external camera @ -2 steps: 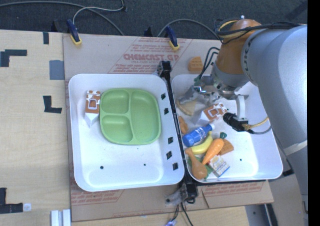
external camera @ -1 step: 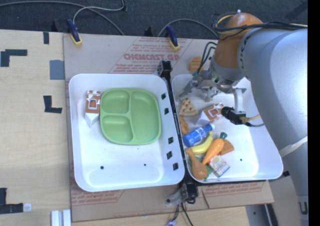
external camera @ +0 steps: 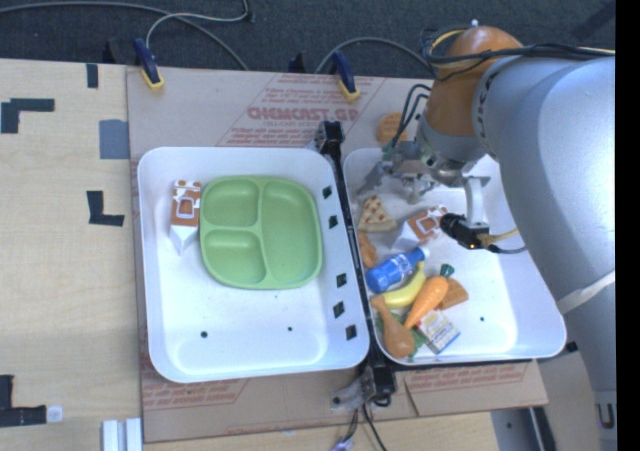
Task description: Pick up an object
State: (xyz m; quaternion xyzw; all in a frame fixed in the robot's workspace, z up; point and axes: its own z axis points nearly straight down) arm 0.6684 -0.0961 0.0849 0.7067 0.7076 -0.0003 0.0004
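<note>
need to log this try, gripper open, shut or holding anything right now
gripper: cannot be told; it hangs over the right bin, above the pizza slice.

You see the grey arm's two-finger gripper (external camera: 402,179) low over the right shallow white bin (external camera: 500,324), near a pizza-slice toy (external camera: 375,211). Below lie a blue plastic bottle (external camera: 394,270), yellow banana (external camera: 404,291) and orange carrot (external camera: 426,301). The left white bin (external camera: 240,349) holds a green divided plate (external camera: 262,232).
</note>
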